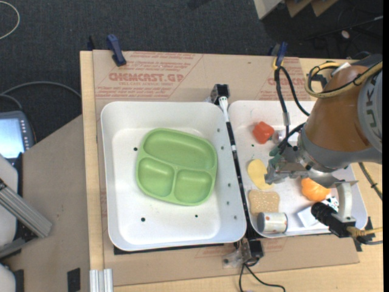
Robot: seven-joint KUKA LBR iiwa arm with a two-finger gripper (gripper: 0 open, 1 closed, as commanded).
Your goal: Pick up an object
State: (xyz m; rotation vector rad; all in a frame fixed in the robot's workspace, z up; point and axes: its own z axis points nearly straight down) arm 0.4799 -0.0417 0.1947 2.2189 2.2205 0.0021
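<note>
Approach step: the arm (340, 120) enters from three o'clock, its gripper (276, 166) low in the right bin (243, 111); whether anything is clasped cannot be told. The likeliest target, a yellow piece (256, 173), lies just beside it at nine o'clock, so the next move probably calls for a short shift and descent.

Small objects scattered in the right white bin (243, 111).
A red block (263, 132) lies far; a pale yellow piece (256, 173) sits mid-left; a tan cracker (264, 201), a silver can (273, 222) on its side, and an orange ball (313, 190) lie nearer.
</note>
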